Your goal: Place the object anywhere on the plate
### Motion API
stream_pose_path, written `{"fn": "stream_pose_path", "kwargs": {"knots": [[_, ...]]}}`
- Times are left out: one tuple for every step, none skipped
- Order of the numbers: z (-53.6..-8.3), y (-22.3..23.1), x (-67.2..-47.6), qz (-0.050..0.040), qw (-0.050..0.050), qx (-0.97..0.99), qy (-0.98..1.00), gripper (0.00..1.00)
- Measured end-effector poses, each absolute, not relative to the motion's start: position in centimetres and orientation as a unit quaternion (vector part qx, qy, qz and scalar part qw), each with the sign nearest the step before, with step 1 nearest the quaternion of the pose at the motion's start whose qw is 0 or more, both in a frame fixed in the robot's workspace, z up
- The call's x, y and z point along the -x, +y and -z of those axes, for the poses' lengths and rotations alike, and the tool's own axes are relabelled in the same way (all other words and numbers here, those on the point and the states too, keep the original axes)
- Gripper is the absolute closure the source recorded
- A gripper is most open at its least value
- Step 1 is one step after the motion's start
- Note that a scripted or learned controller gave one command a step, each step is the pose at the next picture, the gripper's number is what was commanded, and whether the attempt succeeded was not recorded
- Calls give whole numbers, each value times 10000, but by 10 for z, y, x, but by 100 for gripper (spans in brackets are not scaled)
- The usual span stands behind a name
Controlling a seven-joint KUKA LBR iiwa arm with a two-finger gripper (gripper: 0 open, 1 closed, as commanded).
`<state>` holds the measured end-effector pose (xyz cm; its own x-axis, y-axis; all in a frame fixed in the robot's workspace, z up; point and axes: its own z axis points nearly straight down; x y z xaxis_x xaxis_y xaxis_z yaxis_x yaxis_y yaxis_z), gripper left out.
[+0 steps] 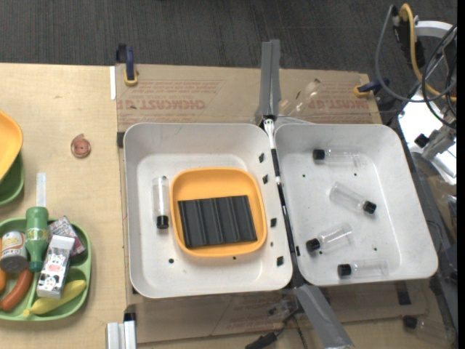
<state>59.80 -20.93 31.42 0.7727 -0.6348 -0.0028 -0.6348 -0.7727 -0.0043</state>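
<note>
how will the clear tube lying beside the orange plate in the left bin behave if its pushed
The clear black-capped plastic tube lies on its round side, so it would probably roll sideways. It looks see-through and thin, so likely light. Its smooth wall may slip in a pinch.

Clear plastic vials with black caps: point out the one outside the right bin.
The clear plastic vial lying beside the orange plate in the left white bin.

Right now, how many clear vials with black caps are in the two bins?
5. One vial lies in the left bin, left of the yellow plate. Four lie in the right bin: top, middle, lower left, bottom.
</note>
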Motion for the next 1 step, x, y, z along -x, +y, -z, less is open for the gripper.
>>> {"fn": "stream_pose_path", "kwargs": {"knots": [[-275, -207, -522, -12, 24, 9589, 2839, 100]]}}
